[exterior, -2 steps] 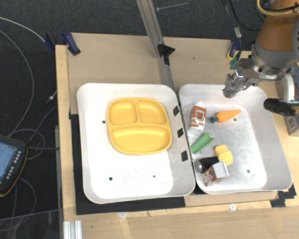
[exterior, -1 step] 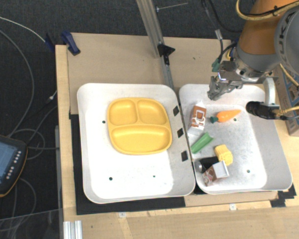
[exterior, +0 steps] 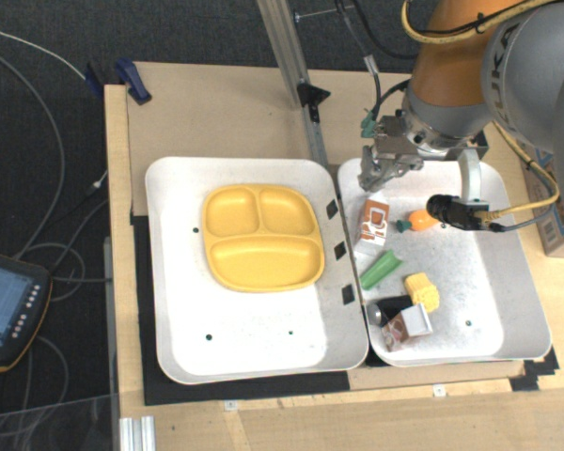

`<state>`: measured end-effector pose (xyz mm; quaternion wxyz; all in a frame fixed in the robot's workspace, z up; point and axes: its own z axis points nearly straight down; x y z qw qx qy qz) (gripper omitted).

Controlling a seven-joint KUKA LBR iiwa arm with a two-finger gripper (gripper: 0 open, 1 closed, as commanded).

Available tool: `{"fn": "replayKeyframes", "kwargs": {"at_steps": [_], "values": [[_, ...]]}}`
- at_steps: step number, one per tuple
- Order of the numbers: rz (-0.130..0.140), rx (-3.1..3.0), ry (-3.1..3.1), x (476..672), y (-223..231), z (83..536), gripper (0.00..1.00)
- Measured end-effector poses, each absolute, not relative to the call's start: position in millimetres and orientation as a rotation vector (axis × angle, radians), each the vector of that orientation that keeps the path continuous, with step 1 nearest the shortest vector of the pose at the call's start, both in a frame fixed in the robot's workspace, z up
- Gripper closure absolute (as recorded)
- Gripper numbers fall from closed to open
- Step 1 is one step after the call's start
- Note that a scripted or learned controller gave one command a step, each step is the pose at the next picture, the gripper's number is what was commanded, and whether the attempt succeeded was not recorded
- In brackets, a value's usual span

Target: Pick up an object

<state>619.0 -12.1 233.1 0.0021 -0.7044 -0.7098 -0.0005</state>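
**Hand poised over the upper left corner of the right-hand bin, with the nearest object just below it**

Camera view. The hand (exterior: 376, 178) hangs at the upper left of the right bin (exterior: 508, 299), right of centre in the frame, under the arm's orange band. Whether it is open or closed cannot be told from this angle; nothing is seen gripped in it. Just below the hand, lower in the frame, lies a small brown and white carton (exterior: 374, 225), its upper end close to the hand and its length running down along the bin's left wall. Whether hand and carton touch cannot be told. To the right of the carton sits an orange piece (exterior: 420, 221), beside a black fitting on the arm. Further down are a green piece (exterior: 382, 269), a yellow corn-like piece (exterior: 423, 291) and a dark packet (exterior: 401, 319), the last three well apart from the hand. The left bin (exterior: 169, 252) holds a yellow divided plate (exterior: 261, 236).

Risks, as judged from this arrangement:
- The carton lies flat and close to the bin wall. A descent slightly to the left could strike the wall or the divider between the bins rather than straddle the carton.
- A closure across the carton's long axis at one end could tip it or let it slip out on lifting.
- A descent slightly low of the carton's top face could push it toward the green piece instead of gripping it.
- The cables and black fitting near the orange piece could brush it as the arm lowers.
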Motion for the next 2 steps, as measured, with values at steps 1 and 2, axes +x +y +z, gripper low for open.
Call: {"fn": "replayKeyframes", "kwargs": {"at_steps": [1,2], "values": [[-0.005,-2.212,-2.228,612.0,38.9,243.3,1.00],[0.003,-2.210,-2.225,607.5,92.6,229.3,1.00]]}}
